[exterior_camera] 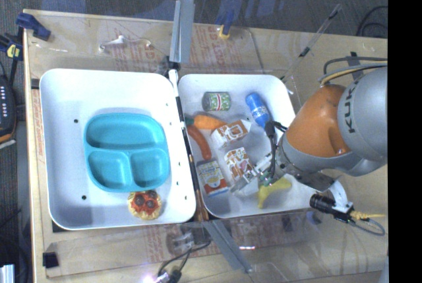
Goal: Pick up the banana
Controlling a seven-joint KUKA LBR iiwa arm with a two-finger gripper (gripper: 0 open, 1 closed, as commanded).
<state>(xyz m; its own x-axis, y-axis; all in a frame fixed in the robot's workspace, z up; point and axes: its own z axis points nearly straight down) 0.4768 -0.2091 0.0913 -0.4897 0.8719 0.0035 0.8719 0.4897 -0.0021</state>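
Apparently the approach step is under way: the arm is reaching into the right bin [290, 94] from the right, and the claw [262, 176] is hovering low at the banana's upper-left end. Whether the claw is clenched or released, cannot tell; clutter and the wrist are hiding it. The banana [273, 190] is lying in the near right corner of that bin, just beside a small carton [237, 163]. Its long axis is running diagonally, one tip pointing toward the near wall, the other up-right under the arm. Judging from this, the next move is calling for centring over the fruit's middle, then closing across its narrow width.
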